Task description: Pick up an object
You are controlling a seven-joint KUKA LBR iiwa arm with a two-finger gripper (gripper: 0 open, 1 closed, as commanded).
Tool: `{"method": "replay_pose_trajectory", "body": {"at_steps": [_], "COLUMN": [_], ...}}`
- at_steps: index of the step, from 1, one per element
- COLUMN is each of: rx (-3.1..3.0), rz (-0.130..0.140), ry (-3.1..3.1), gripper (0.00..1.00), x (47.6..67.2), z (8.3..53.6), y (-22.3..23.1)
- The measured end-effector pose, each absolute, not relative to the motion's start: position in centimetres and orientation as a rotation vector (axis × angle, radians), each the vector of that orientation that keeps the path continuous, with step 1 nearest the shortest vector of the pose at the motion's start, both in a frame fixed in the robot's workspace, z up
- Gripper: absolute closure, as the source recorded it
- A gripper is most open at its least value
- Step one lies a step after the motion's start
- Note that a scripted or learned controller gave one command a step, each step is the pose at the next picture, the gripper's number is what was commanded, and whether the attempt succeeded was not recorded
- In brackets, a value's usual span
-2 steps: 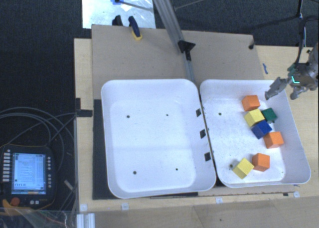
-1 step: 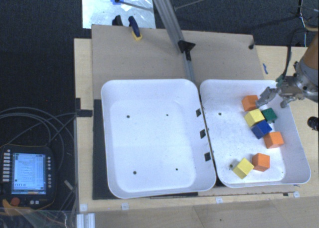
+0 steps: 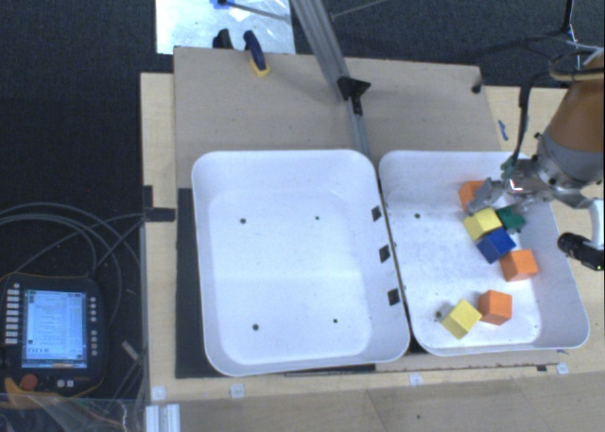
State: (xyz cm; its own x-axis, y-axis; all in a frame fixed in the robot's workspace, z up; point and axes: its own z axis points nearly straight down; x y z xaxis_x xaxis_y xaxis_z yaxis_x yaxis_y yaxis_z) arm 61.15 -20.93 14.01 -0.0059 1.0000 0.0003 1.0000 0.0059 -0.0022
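We see the gripper [image 3: 498,191] low in the right bin [image 3: 416,260], over the upper block cluster; can't tell its state. Just beside it: orange block [image 3: 470,194], yellow block [image 3: 483,223], green block [image 3: 512,219], blue block [image 3: 495,245]. Further down, another orange cube [image 3: 519,265], then a yellow [image 3: 462,318] and orange pair [image 3: 495,306].

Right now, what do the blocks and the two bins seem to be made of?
The blocks, such as the yellow block and the blue block, look like painted wood or foam: flat matte colour, crisp edges, no glare. Which one is unclear. The left bin and right bin look like moulded white plastic, with rounded corners and a soft sheen.
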Motion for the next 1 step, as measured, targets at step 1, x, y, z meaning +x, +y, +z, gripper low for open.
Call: {"method": "replay_pose_trajectory", "body": {"at_steps": [1], "rx": [-2.229], "rz": [-0.004], "ry": [-2.239], "gripper": [0.0], "x": [61.59], "z": [11.37], "y": [-21.31]}}
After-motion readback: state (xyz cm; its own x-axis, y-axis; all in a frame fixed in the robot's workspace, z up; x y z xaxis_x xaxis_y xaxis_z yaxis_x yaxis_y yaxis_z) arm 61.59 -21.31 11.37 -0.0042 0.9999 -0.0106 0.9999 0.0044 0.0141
